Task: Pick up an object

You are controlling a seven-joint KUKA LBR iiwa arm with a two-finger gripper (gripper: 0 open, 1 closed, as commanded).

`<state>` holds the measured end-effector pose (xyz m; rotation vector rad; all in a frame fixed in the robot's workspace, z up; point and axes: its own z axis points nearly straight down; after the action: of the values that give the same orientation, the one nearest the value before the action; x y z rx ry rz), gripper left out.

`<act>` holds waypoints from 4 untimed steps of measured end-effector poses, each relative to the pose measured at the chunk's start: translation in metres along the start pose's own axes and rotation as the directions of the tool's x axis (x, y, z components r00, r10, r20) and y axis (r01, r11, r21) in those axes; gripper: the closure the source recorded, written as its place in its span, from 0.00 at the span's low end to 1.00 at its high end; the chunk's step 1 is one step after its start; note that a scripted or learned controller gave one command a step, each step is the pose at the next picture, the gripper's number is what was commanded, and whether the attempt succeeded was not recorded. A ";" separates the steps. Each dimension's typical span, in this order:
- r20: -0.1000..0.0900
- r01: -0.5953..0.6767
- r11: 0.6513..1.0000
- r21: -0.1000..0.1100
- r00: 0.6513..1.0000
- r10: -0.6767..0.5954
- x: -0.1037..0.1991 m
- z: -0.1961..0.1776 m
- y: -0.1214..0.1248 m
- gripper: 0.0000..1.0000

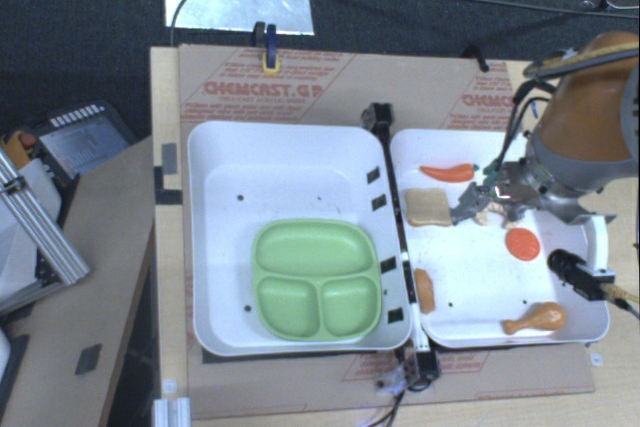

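Observation:
The right bin point(470, 315) holds several toy foods. An orange carrot point(447, 172) lies at its far side and a slice of bread point(428, 207) sits below it near the bin's left wall. A red round slice point(522, 243) lies in the middle right. A tan drumstick point(535, 318) rests at the near right and a small orange piece point(424, 290) lies by the near left wall. My gripper point(478, 204) hangs low over the bin just right of the bread, between the carrot and the red slice.
The left bin point(220, 215) holds a green three-part plate point(315, 277). Black clips point(381, 203) run along the wall between the bins. The arm's orange band point(590, 110) and wrist loom over the right bin's far right corner.

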<state>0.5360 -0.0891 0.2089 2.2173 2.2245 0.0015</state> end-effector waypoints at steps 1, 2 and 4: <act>-0.001 -0.002 1.000 0.004 1.000 0.002 0.000 0.042 -0.003 0.00; -0.001 -0.002 1.000 0.004 1.000 0.002 0.007 0.090 0.003 0.00; 0.000 -0.001 1.000 -0.001 1.000 0.001 0.007 0.114 0.004 1.00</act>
<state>0.5405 -0.0821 0.0951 2.2181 2.2224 0.0026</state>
